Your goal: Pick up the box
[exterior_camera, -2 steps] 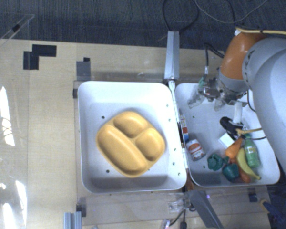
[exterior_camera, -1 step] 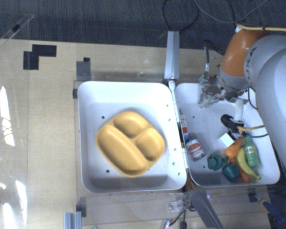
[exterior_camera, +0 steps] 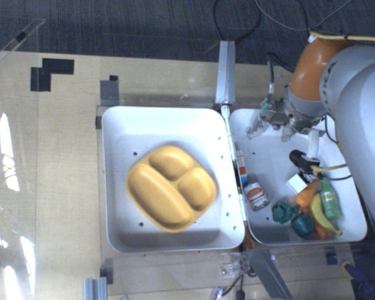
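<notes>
- Left bin (exterior_camera: 115, 167): a yellow mould (exterior_camera: 170, 186), with bare floor around it.
- Right bin (exterior_camera: 272, 161): can (exterior_camera: 256, 195) by the divider, open floor behind it.
- Tool (exterior_camera: 276, 120) hovers at the far wall; open or closed, I cannot tell.
- Box (exterior_camera: 295, 184), white, touches the carrot (exterior_camera: 305, 195). Best to descend straight and grip its free sides.

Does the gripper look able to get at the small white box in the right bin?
Probably yes: the gripper hangs over the same bin, bare floor between it and the white box. An orange carrot crowding the box may hamper a grip.
</notes>
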You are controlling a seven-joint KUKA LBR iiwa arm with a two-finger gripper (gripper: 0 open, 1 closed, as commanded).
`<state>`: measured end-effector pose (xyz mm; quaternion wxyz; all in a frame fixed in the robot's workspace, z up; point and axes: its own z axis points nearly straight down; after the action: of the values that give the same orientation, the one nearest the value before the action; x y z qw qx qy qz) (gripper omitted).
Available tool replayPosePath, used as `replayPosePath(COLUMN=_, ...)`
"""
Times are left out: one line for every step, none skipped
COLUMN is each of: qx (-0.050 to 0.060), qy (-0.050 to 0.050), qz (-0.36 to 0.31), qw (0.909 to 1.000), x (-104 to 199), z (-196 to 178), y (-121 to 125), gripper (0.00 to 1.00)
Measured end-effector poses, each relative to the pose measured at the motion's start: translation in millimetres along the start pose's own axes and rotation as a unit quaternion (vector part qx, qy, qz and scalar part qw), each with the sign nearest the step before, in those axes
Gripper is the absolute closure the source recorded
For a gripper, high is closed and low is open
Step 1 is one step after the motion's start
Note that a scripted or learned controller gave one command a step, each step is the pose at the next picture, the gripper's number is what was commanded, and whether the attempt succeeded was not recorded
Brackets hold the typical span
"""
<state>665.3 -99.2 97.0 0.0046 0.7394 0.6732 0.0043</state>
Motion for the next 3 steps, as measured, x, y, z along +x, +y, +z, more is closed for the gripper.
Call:
replayPosePath(qx=0.002, qy=0.0, qz=0.078, qw=0.9969, x=12, z=10, y=-28, gripper=0.0)
replayPosePath(qx=0.01, qy=-0.001, qz=0.17, qw=0.9855, x=14, z=11, y=2, gripper=0.0)
replayPosePath(qx=0.003, qy=0.0, qz=0.16, qw=0.9871, x=10, z=10, y=-34, gripper=0.0)
